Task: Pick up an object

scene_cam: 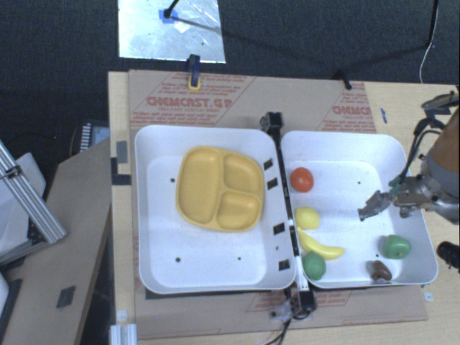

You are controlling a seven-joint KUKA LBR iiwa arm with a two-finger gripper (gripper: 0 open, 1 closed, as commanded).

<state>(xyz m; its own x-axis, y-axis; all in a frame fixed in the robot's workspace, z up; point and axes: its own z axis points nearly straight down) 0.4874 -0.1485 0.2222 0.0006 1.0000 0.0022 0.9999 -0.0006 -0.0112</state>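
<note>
Green apple (396,246) in right bin (345,146), tool (375,205) above

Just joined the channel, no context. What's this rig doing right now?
The KUKA arm reaches in from the right, its gripper over the right bin, holding nothing visible. That bin contains an orange ball, a yellow lemon-like piece, a banana, two green pieces and a small brown item. The left bin holds a yellow divided tray. No pick yet.
</note>
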